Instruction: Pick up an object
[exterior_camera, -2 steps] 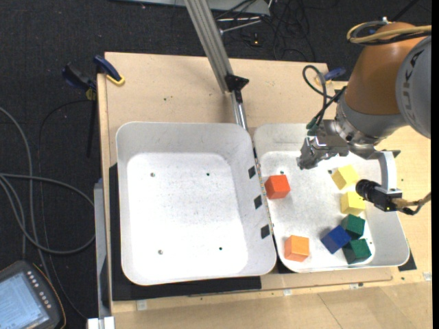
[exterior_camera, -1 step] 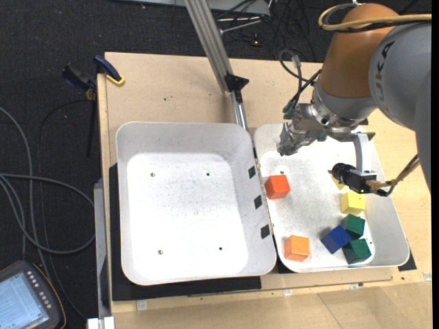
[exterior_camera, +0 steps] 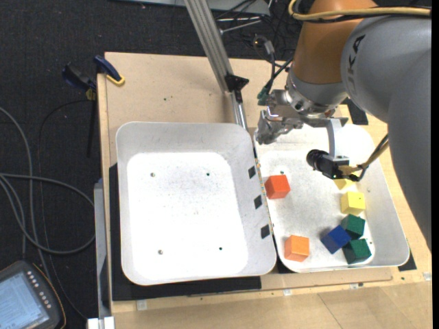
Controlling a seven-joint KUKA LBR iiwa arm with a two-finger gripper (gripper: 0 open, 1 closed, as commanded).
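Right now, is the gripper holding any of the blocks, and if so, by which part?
Nothing shows between the fingers. The gripper hangs above the right bin's upper-left corner, apart from the nearest orange block and the other blocks lying in the bin.

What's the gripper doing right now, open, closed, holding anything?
Gripper: cannot be told; it hangs over the right bin's upper-left corner, no block between it.

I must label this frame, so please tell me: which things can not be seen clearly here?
- Gripper, camera view: blurred, finger state unclear.
- Right bin: far part hidden by the arm.
- Yellow block: partly covered by a black part on the arm.
- Green blocks: overlapping.
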